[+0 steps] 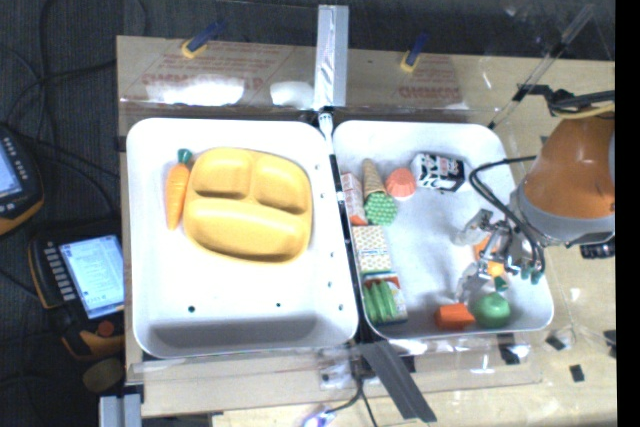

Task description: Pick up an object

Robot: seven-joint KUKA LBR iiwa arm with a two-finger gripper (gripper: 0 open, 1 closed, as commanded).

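One orange block [455,316], one carrot [177,194]

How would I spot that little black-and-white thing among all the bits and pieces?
Find the right-hand white bin, the one crowded with small toys. Look to its far side, beside the pink-topped cone. The black-and-white object lies there, the sole item with dark patches on white; its neighbours are orange, green or pink.
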